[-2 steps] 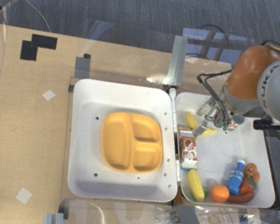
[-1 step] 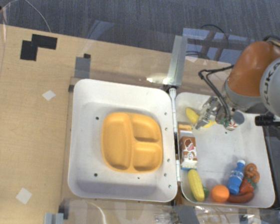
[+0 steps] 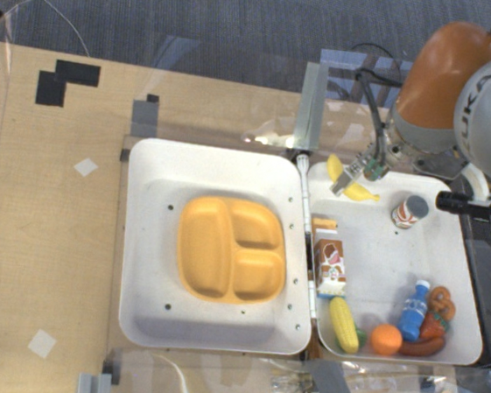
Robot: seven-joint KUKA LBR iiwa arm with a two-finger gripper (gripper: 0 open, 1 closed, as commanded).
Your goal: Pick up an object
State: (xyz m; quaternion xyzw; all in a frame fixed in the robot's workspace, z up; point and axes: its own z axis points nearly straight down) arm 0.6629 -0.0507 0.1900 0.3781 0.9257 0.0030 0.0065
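Gripper (image 3: 350, 179) low in the upper left corner of the right bin (image 3: 471, 301), arm coming in from upper right of frame. Its tip sits at the banana (image 3: 358, 192), a small yellow toy piece lying against the bin's back wall, with a second yellow bit showing just above the tip. Whether the pincer is spread or closed cannot be told at this angle. Right of it, a small round can (image 3: 408, 211) with a grey lid. Along the bin's left wall a carton (image 3: 329, 264), below it an ear of corn (image 3: 344, 324). Lower right corner: orange (image 3: 385, 339), blue bottle (image 3: 415, 310), pretzel (image 3: 440, 305). Left bin (image 3: 140, 311) holds a yellow divided tray (image 3: 231, 249), centre frame.
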